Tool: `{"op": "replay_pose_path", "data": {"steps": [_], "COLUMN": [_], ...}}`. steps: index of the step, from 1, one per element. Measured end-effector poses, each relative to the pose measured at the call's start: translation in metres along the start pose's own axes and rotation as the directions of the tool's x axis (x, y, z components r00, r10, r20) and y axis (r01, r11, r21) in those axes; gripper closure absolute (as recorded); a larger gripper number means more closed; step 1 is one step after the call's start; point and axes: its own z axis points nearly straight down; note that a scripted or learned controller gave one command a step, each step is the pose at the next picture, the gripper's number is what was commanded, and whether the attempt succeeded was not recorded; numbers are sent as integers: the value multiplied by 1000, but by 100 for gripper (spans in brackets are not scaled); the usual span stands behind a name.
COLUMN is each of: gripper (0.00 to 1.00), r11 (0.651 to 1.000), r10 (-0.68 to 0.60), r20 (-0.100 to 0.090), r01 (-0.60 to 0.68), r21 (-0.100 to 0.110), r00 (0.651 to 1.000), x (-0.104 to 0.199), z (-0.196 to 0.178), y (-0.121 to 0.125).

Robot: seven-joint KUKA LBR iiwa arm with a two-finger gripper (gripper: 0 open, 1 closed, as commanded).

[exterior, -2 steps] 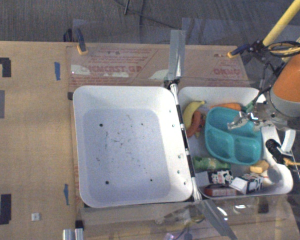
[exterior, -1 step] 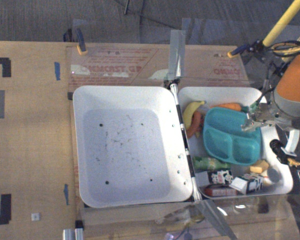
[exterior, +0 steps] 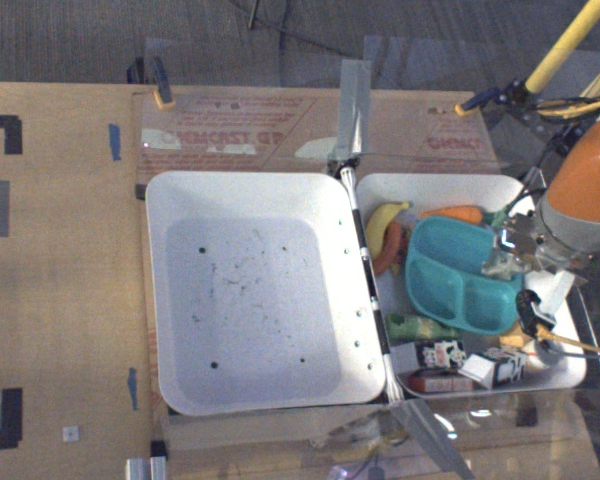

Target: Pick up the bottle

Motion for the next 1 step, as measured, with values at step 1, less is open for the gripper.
{"op": "replay_pose_path", "data": {"steps": [1], "gripper": [0], "r11": [1000], "r10": [-12], "r20": [-14], "r01": [12], "r21": [2], "r00": [1000], "x": [12], "z": [-1], "y": [0]}}
